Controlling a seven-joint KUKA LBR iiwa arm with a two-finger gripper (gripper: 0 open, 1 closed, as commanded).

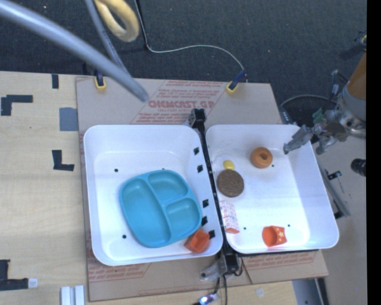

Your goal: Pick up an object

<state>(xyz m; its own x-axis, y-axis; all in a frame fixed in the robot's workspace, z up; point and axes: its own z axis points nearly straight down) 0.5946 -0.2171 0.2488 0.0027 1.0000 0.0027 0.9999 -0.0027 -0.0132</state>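
Note:
My gripper (307,143) hangs over the right bin's (309,196) upper right rim, open, with nothing between its fingers. Just left of it in that bin lies an orange-brown doughnut (261,157). Further left are a brown round cookie (230,183) and a small yellow piece (228,165). A white and red packet (229,215) lies by the divider, and a red-orange carton (273,236) sits near the front wall. The left bin (101,179) holds a blue divided plate (161,207) and an orange-red item (198,241) in its front right corner.
The two bins meet at a black clipped divider (204,173). A grey pole (77,41) and a yellow looped object (119,16) cross the top left. A thin white cable (196,50) runs behind the bins. Cardboard (178,101) lies under both bins.

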